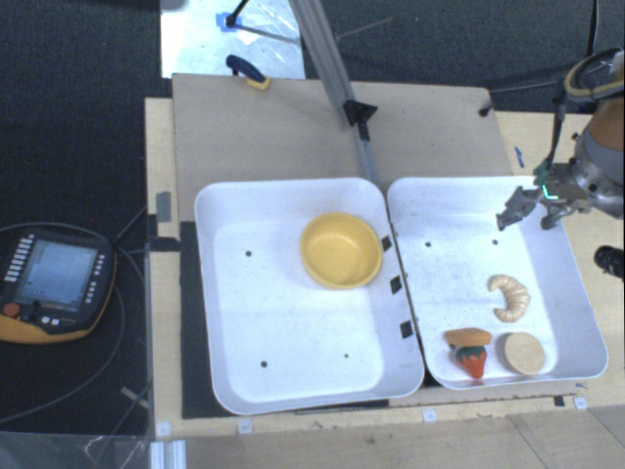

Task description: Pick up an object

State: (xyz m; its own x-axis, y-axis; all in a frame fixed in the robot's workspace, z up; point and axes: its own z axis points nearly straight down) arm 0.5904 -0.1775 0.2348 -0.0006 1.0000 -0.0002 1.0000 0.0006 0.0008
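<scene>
Lying on the dark floor at the far left is a teach pendant [51, 283] with an orange-yellow body and a grey screen, its cable running toward the bench. Next comes the left bin [234, 360], a shallow white tray, and in its upper right part stands a yellow bowl [341, 250], upright and apart from the walls. Behind the bins, on the brown board, a yellow and dark clamp [246, 69] rests near the back edge, and a grey metal pole [327, 52] goes up at a slant from a black mount near the place where the two bins meet. The right bin [439, 262] touches the left one along their inner rims. In its lower right part lie the objects that can be picked: a pale croissant [510, 296], below it a round beige cookie [524, 352], and just left of the cookie a small orange and brown piece [469, 337] with a red strawberry-like piece [473, 361] touching it from below. At the upper right of this bin, the gripper [530, 212] hangs above the floor of the bin near the back rim, well apart from the croissant. Its two dark fingers [511, 213] are spread apart, and nothing is between them.
</scene>
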